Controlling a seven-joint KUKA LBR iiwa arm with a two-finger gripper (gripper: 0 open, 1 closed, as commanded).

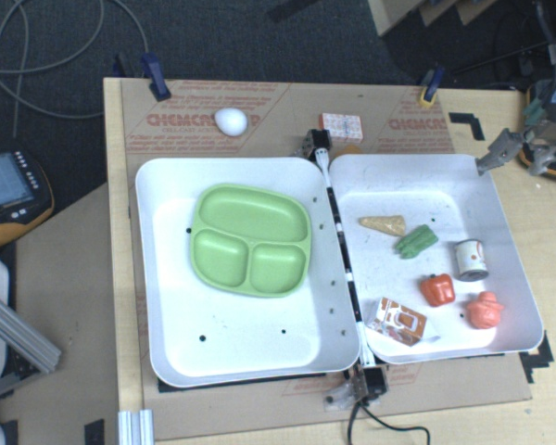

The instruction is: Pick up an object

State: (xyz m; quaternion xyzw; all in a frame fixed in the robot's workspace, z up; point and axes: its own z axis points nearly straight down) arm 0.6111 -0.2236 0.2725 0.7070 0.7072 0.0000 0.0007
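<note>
The right bin holds several small things: a tan wedge, a green piece, a small can lying on its side, a red pepper, an orange-pink fruit and a brown snack packet. My gripper hangs at the bin's far right corner, just past the rim and well away from all of them. Nothing is seen in its grasp.
A green divided plate lies in the left bin. Behind the bins on the cardboard sit a white egg and a small patterned box. Blue clamps grip the board's far edge.
</note>
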